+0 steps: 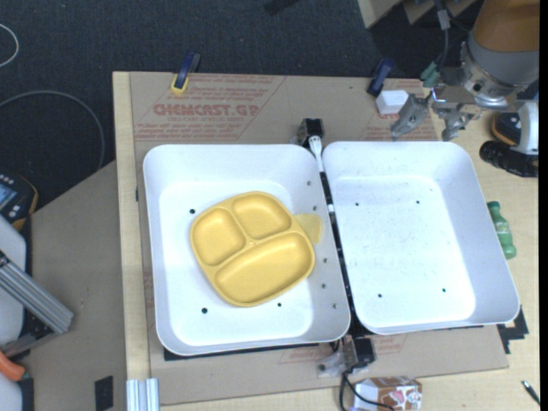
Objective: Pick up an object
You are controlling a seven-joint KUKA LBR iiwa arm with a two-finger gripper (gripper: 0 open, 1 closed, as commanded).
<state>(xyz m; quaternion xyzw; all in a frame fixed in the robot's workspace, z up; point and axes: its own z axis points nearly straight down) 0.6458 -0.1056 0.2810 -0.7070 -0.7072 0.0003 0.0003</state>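
A yellow three-compartment plate [251, 247] lies in the left white bin [171, 315], upright and slightly turned. A small pale yellow piece [310, 226] peeks out from under its right edge. My gripper [431, 119] hangs above the far edge of the right white bin [479, 289], near its back corner. Its two grey fingers [409, 120] are spread apart with nothing between them. The gripper is well away from the plate, up and to the right of it.
A black clamp [311, 131] sits at the back between the bins. A blue clip [379, 77], a white block [391, 101] and a yellow-tipped clip [182, 74] rest on the cardboard behind. A green item [502, 229] lies right of the right bin.
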